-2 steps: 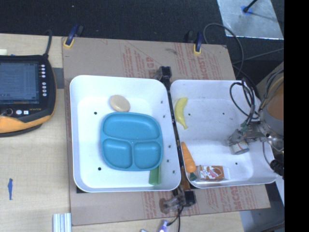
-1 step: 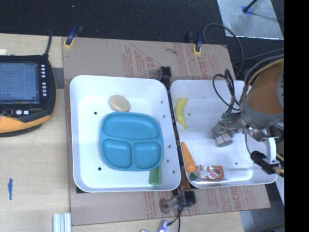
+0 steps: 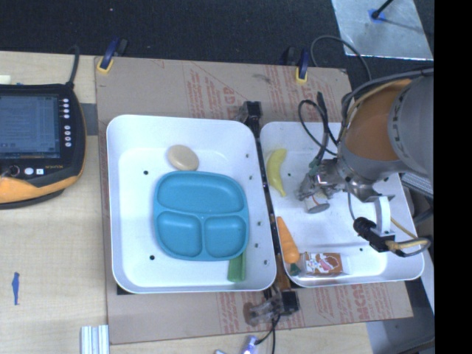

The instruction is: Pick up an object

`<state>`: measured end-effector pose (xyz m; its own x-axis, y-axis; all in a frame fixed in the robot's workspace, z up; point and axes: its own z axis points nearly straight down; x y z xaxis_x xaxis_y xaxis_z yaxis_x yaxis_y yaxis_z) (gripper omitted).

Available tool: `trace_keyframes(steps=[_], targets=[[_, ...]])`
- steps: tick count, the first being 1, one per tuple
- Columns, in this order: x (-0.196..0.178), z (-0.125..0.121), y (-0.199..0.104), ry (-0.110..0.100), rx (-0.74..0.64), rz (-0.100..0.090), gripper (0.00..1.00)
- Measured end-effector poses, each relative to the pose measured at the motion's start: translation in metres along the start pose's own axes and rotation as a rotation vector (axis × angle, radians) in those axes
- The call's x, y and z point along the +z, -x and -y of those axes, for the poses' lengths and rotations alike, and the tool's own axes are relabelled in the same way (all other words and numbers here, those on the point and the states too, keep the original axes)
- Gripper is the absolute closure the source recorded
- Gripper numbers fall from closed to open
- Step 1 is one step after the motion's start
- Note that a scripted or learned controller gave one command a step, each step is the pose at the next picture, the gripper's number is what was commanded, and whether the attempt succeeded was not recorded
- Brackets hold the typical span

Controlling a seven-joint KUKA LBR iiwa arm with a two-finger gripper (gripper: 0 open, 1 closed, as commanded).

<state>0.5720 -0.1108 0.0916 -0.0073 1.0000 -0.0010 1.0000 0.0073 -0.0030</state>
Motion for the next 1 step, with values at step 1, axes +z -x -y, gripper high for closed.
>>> trace_keyframes(steps=[1], targets=[[-0.101, 0.0021, -0.0822, 0.002, 0.002, -0.003, 1.0]])
